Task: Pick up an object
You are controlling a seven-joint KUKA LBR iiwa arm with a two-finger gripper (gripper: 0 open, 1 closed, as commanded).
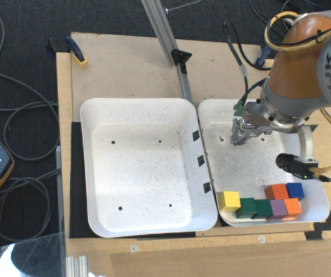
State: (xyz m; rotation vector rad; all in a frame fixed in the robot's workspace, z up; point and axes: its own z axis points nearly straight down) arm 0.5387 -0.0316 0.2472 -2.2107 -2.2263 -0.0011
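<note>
Blocks, the candidate objects, lie clustered in the near right corner of the right bin; the cluster's long axis runs left to right along the bin's near wall, a yellow block at its left end. From my remote view the tool hangs above that bin's far part, well apart from them; I cannot tell its finger state. The left bin sits beside it on the counter.
</note>
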